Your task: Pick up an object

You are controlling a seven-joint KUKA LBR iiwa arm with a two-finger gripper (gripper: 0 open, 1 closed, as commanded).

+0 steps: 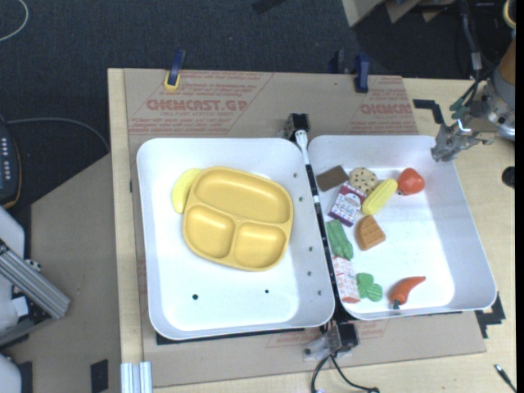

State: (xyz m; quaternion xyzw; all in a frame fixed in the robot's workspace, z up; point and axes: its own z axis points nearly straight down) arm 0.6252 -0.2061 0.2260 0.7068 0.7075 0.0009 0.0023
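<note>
The gripper [449, 143] hangs over the far right corner of the right bin [458, 244], apparently parked clear so the toy food lies exposed; nothing sits between its fingers, though whether they are apart is unclear. Candidates cluster along the bin's left side: tomato [411, 181], corn cob [380, 196], cookie [361, 178], chili pepper [407, 288]. The left bin [155, 244] holds a yellow divided plate [237, 218], which partly hides another yellow piece [183, 190].

A dark grey carpeted floor [123, 23] surrounds the pale wooden bench [131, 219], with a thin white cable [18, 28] looping at upper left.
</note>
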